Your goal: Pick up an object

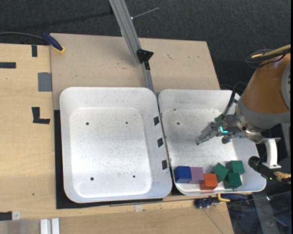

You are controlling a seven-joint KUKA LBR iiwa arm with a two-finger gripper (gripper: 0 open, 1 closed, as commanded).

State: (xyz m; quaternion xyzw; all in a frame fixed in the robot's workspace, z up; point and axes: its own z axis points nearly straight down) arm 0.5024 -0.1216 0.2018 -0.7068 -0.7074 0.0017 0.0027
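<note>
**Gripper above right bin, blocks nearer the front**

Right shallow white plastic bin (pixel 185 101) holds small cubes along its near wall: blue (pixel 182 173), lilac (pixel 197 173), orange (pixel 209 180), three green (pixel 229 172). Two-finger gripper (pixel 205 136) hangs over bare floor, grip state unclear, nothing visibly held; cubes lie toward the bin's front edge. Left bin (pixel 107 94), plywood bench (pixel 19 106), dark floor.

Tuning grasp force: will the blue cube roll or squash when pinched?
The blue cube has flat faces, so rolling looks unlikely. It seems rigid and light. The purple block touches it, so a finger may nudge both. The gripper hangs above the bin floor.
</note>
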